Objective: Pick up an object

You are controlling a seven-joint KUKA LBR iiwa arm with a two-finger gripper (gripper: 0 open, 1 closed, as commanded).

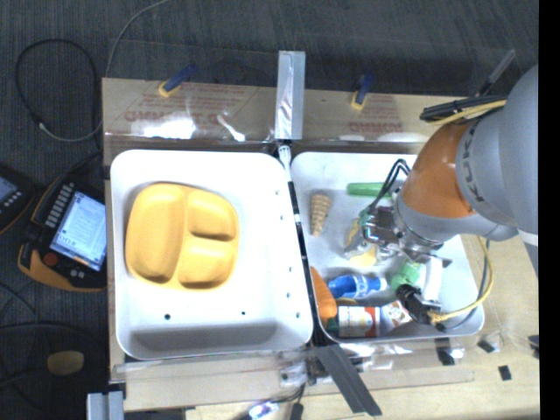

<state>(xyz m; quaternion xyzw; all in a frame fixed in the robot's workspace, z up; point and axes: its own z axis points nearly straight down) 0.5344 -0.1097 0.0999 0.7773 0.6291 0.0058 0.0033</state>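
Observation:
The right bin holds several small objects. A ridged tan cone lies at its left, and a green marker lies toward the back. Along the front are a blue bottle, an orange carrot-like piece and a labelled jar on its side. My gripper hangs low over the bin's middle, directly above a small yellow item and next to a green piece. The wrist hides what lies beneath it.
The left bin holds a large yellow divided tray. A metal divider stands between the bins at the back. A handheld pendant and cables lie on the floor to the left.

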